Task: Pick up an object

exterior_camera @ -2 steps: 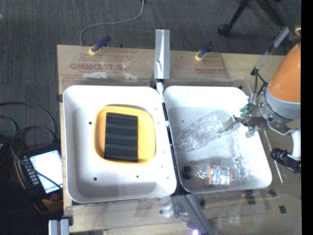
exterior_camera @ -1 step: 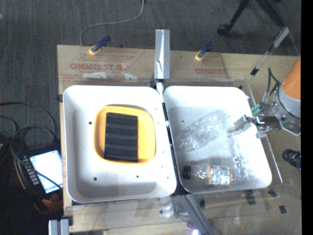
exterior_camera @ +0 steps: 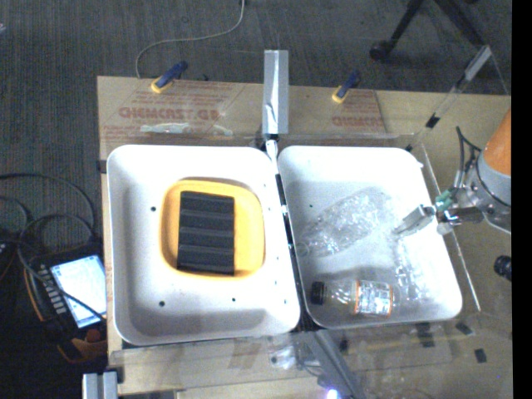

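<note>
a clear plastic bottle with a black cap and orange label (exterior_camera: 356, 295) is seen lying on its side near the front edge of the right shallow white bin (exterior_camera: 332, 169), with a crumpled clear plastic bottle (exterior_camera: 347, 221) lying behind it nearer the bin's middle. the pincer (exterior_camera: 416, 219) is held over the right rim of that bin with nothing visibly gripped, and how far it is open cannot be told. a yellow block with a black ribbed top (exterior_camera: 212, 229) is set in the left shallow white bin (exterior_camera: 133, 248).

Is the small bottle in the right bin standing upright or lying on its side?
Lying on its side: the bottle stretches along the right bin's floor, dark cap pointing left.
</note>
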Robot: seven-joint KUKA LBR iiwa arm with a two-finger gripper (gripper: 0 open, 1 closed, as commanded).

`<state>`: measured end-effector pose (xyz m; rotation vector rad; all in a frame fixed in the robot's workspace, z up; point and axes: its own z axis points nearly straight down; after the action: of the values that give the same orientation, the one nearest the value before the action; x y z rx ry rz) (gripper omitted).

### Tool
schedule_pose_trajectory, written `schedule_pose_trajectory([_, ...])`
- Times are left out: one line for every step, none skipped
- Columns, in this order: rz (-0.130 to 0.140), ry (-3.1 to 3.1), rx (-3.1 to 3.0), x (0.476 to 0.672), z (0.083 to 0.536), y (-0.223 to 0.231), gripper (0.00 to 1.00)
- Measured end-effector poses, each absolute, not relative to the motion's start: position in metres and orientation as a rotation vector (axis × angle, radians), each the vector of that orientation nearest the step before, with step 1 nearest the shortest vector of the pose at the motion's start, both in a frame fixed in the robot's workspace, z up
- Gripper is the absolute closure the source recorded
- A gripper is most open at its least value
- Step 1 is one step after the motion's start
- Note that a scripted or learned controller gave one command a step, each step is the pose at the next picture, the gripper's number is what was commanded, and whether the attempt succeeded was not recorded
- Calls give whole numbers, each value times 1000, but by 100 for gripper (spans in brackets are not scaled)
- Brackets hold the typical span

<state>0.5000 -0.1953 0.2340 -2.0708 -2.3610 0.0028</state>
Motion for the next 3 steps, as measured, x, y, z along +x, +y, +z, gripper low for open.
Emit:
schedule_pose_trajectory([-1, -2557, -1819, 525, 104, -127, 0])
schedule_pose_trajectory([-12, -2560, -1846, 595, 91, -164, 0])
schedule_pose_trajectory([1, -2507, -1897, 652, 97, -162, 0])
